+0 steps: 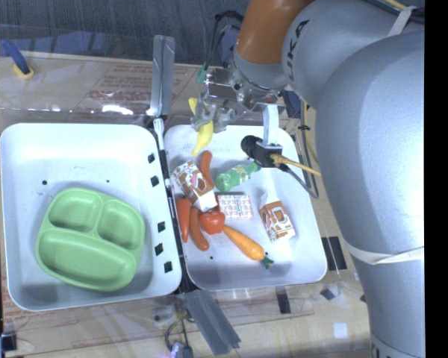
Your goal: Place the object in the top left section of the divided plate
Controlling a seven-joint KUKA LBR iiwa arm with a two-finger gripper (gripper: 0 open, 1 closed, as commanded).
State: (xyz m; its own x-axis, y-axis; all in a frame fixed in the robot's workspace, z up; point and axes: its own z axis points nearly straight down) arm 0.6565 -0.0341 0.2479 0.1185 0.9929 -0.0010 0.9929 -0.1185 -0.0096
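End effector [209, 118]: grasping the yellow curved plastic banana [202, 136], above the right white bin [306, 267].
Green divided plate [91, 237]: in the left white bin [15, 200].

The arm [373, 125] is built of big, smooth, rounded grey shells with a matte sheen. An orange band [272, 21] rings it above the wrist, with dark lettering on the grey casing just beside the band. Below the band sits a cluttered metal wrist block [228, 95], silver and dark, with thin black cables looping behind it.
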